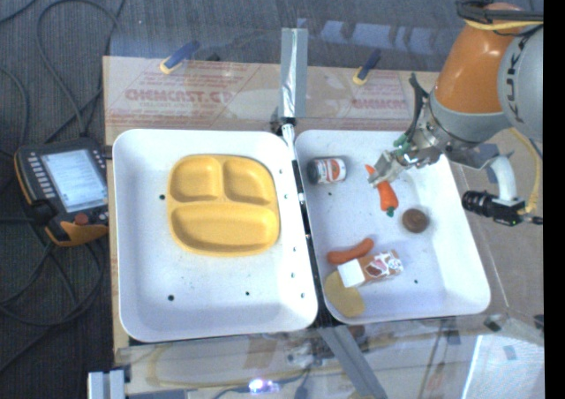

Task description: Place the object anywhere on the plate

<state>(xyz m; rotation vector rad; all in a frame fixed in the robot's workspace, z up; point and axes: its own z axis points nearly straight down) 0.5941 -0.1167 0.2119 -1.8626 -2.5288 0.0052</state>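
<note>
- Camera view, desk (pixel 199 93): brown surface carrying two shallow white bins side by side, with a metal strip standing between them at the far edge.
- Left bin (pixel 141 300): holds the yellow plate (pixel 224 204), three compartments, lying flat near the bin's middle, with bare white floor all round it.
- Right bin (pixel 459 287): holds all the loose items.
- Can (pixel 327 170): lying on its side in the far left corner of the right bin, close to the divide.
- Carrot (pixel 387 198): small, orange with a green end, lying just below the pincer tips; whether they touch cannot be told.
- Brown disc (pixel 415 220): just right of the carrot, apart from it.
- Sausage (pixel 351 252): orange-red, lying nearer the front.
- Packet (pixel 375 268): white and red, just beside the sausage.
- Tan round piece (pixel 342 297): at the front edge, touching the packet's white end.
- Pincer (pixel 386 168): low over the far part of the right bin, arm (pixel 481 71) reaching in from the right; how far it is parted cannot be told, and nothing is seen held in it.
- Pendant (pixel 64 185): left of the desk, screen lit.
</note>
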